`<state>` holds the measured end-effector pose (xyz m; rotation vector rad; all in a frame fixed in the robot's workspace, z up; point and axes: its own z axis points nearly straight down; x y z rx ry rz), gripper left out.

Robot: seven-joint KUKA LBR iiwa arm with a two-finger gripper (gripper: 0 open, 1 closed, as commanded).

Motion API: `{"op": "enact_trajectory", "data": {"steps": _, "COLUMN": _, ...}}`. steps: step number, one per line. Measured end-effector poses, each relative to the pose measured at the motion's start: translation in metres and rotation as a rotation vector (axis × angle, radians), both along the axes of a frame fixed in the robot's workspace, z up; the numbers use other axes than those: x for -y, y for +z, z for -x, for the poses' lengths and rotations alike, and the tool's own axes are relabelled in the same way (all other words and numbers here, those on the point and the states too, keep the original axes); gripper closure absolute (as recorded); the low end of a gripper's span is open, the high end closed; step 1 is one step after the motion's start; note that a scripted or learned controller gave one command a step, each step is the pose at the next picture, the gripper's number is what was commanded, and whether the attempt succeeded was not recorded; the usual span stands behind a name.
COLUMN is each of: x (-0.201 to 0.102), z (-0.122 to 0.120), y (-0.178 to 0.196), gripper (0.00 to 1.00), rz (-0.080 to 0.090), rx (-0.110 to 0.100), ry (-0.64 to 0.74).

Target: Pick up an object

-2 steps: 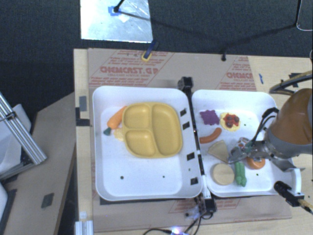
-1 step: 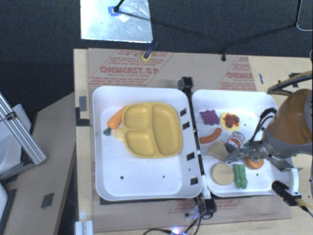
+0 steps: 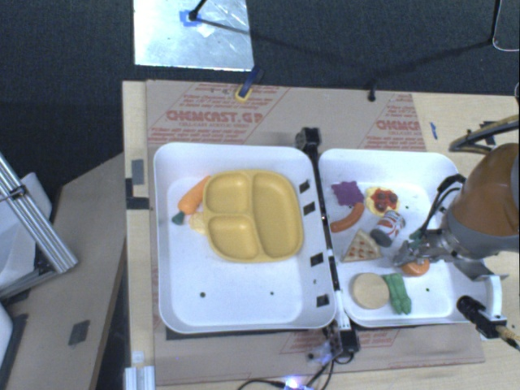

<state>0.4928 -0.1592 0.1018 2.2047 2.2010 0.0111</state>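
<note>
- Nearest us, in the right white bin (image 3: pixel 443 167), we see a round tan bun-like toy (image 3: pixel 370 290) beside a green knobbly toy vegetable (image 3: pixel 398 292).
- We take a small orange toy piece (image 3: pixel 417 268), just under the gripper (image 3: pixel 410 254), as the likely target; it looks light, rigid and smooth, best pinched across its width.
- We cannot tell how the gripper is set.
- Around it lie a striped little can (image 3: pixel 389 226), a waffle wedge (image 3: pixel 362 249) and a sausage (image 3: pixel 348 218).
- Across the divider, a yellow sectioned plate (image 3: pixel 248 215) rests in the left bin.

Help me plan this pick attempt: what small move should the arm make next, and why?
Probably a short descent straight down. The pincer hovers in the right bin just above a small orange piece, beside the can and the waffle wedge, so that piece looks like the nearest target.
</note>
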Motion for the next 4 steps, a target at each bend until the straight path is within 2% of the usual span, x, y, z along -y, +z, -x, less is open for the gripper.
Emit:
{"op": "enact_trajectory", "data": {"steps": 1, "x": 0.006, "z": -0.001, "y": 0.044, "gripper": 1.0, "rz": -0.012, "rx": -0.018, "ry": 0.005}}
{"op": "enact_trajectory", "data": {"steps": 2, "x": 0.0, "z": 0.001, "y": 0.105, "gripper": 1.0, "rz": -0.011, "rx": -0.016, "ry": 0.006}}
{"op": "enact_trajectory", "data": {"steps": 3, "x": 0.001, "z": 0.0, "y": 0.124, "gripper": 1.0, "rz": -0.011, "rx": -0.018, "ry": 0.006}}
{"op": "enact_trajectory", "data": {"steps": 4, "x": -0.043, "z": -0.029, "y": 0.114, "gripper": 1.0, "rz": -0.013, "rx": -0.02, "ry": 0.011}}
